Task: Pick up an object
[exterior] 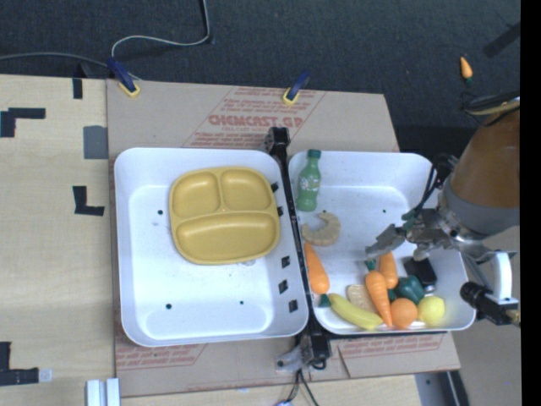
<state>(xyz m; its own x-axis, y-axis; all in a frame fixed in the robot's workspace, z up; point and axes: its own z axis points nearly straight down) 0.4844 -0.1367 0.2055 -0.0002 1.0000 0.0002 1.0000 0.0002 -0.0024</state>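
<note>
Carrots [382, 284] lie just below the pincer [397, 237], its fingers spread wide.

A pair of orange plastic carrots [382, 288] is lying just below the jaws, side by side and touching. Right of them a dark teal plastic piece [411, 289] is resting, with a round orange fruit [403, 312] and a yellow lemon [432, 310] beneath it. A yellow plastic banana [354, 312] is lying lower left of the jaws, another orange carrot [316, 271] further left, a tan croissant-shaped piece [323, 228] left, and a green plastic bottle [308, 182] far upper left.
</note>
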